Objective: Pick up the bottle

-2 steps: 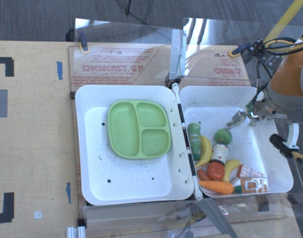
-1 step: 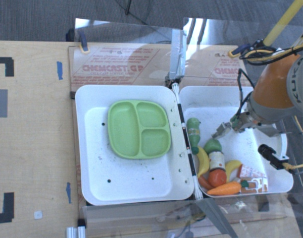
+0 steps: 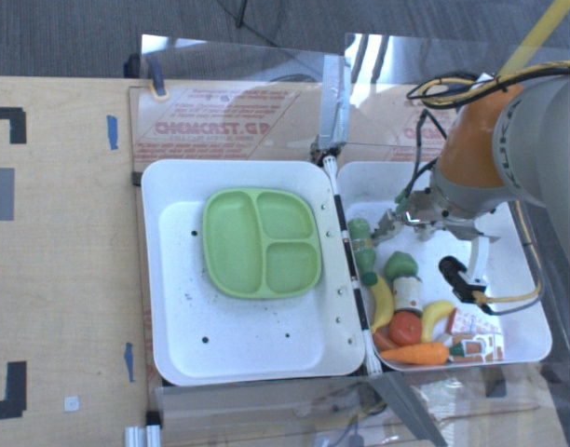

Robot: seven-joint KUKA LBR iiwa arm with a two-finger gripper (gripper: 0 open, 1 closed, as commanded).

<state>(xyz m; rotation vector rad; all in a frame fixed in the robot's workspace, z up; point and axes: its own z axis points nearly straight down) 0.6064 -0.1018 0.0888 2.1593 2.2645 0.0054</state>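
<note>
We find the small green plastic bottle (image 3: 362, 246) lying along the left wall of the right-hand shallow white bin (image 3: 536, 338), at about nine o'clock in that bin. The grey arm's pincer (image 3: 397, 220) hovers just beside the bottle's upper end, toward its one o'clock. We cannot tell whether the pincer is open or closed; nothing is visibly held.

Risks noted:
- The bottle lies against the bin wall, so one finger may strike the rim instead of passing beside the bottle.
- A yellow toy banana (image 3: 382, 303) lies just below the bottle, and a green-capped white item (image 3: 405, 282) sits near at five o'clock; a descent off target could catch either instead.
- The bottle looks rounded and smooth, so in our judgement it may roll or squirt out of a grip.

The left-hand white bin (image 3: 173, 324) bears a pale green sectioned plastic plate (image 3: 263, 242), well apart from the work.
</note>
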